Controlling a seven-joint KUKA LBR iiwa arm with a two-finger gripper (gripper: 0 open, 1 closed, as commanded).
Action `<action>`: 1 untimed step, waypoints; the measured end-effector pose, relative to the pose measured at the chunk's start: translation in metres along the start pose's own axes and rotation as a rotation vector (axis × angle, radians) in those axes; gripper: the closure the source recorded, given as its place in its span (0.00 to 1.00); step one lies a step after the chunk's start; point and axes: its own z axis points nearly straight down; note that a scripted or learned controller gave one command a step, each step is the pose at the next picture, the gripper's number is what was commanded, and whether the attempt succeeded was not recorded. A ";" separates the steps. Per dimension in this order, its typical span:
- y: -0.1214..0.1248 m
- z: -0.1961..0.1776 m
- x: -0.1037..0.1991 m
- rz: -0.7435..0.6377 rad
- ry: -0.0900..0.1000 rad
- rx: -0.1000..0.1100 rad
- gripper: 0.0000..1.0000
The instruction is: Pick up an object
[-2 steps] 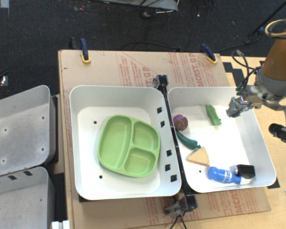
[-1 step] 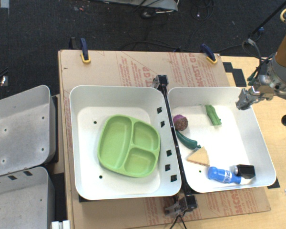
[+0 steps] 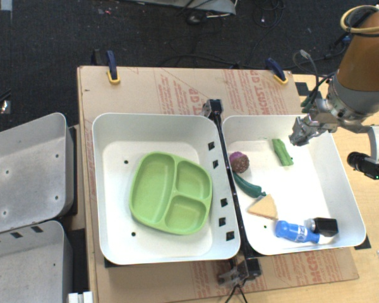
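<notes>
Hovering over the upper right corner of the right bin (image 3: 341, 169), the gripper (image 3: 301, 133) hangs just up and to the right of the green stick (image 3: 282, 151), with nothing visible between its fingers; whether it stands open or closed I cannot tell from this angle, the tip is too small and dark. The arm (image 3: 360, 62) comes in from the right, its orange band showing above the grey wrist. Down in that same bin, the green stick lies tilted near the back wall, a purple ball (image 3: 239, 161) sits by the left wall, a dark green curved piece (image 3: 247, 185) lies just below the ball, and a tan wedge (image 3: 263, 207) rests right beside that piece's lower end. Along the front wall there's a blue bottle (image 3: 296, 231) with a black and white item (image 3: 323, 226) just beside it. Over in the left bin (image 3: 107, 188), a light green divided plate (image 3: 171, 193) lies flat in the middle.
</notes>
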 end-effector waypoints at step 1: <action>-0.002 -0.002 0.059 0.000 0.001 0.001 1.00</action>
